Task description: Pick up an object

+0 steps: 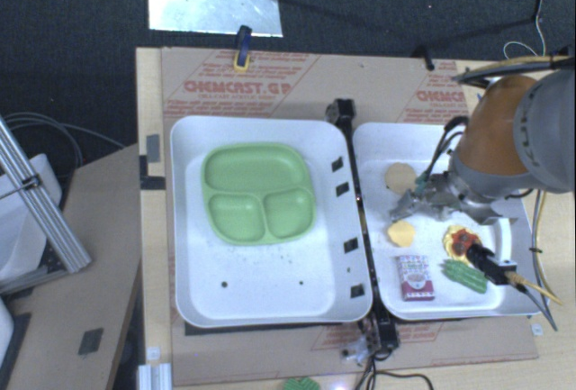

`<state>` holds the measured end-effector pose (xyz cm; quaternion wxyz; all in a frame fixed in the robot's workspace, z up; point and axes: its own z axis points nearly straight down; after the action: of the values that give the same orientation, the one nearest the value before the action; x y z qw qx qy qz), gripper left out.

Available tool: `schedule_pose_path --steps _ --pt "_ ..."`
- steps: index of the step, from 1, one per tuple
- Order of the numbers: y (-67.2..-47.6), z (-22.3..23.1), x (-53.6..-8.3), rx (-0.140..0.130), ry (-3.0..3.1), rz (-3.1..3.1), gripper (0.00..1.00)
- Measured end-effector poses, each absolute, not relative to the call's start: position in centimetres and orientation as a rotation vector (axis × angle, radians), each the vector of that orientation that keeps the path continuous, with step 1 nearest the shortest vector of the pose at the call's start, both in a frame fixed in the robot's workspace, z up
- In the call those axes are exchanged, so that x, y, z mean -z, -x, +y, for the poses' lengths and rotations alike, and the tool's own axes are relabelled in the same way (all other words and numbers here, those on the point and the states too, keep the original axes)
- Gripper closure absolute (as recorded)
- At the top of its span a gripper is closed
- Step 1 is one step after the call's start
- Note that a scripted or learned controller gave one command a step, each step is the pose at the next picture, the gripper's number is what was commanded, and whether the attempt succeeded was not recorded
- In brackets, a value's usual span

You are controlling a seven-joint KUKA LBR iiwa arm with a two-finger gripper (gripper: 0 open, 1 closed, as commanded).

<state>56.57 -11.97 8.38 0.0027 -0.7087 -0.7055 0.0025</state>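
Nearest the camera in the right bin (pixel 373 199), a red packet (pixel 415 276) and green bean pod (pixel 465 276) lie beside a yellow piece (pixel 401 234). Farther back, the gripper (pixel 416 203) hovers above that piece; finger spread cannot be told. A centred, vertical descent is advised.

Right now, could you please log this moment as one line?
gripper: low in right bin, fingers unclear | yellow piece: just below it | holding: nothing seen | green tray: left bin
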Motion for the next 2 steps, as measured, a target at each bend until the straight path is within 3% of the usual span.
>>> schedule_pose_path --steps 1,2 --pt "-52.5 -8.6 -8.4 -0.002 2.218 -2.219 0.00" --pt "-52.8 -8.8 -9.5 0.004 2.224 -2.223 1.00"
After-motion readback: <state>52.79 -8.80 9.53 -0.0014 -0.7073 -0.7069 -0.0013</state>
